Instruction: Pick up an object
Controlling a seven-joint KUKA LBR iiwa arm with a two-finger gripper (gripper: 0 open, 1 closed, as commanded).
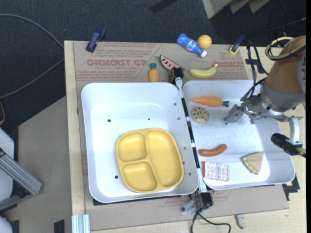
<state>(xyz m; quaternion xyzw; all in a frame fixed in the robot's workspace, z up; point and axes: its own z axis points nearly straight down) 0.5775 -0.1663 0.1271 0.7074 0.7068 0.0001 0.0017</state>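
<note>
Camera view: carrot [208, 101] lies just left of gripper [235, 114].

Yellow tray [149, 159]: glossy smooth plastic. White bins [97, 101]: smooth, semi-matt plastic. Bench board [121, 57], upper frame: matt cardboard w/ red print.

In the right white plastic bin [272, 178], bare floor lies at the centre. Around it sit an orange carrot [208, 101] at eleven o'clock, a round speckled cookie [199, 114] at ten, a reddish sausage [213, 150] at eight, a red-patterned flat packet [215, 171] at seven, and a tan wedge [253, 162] at five.
</note>
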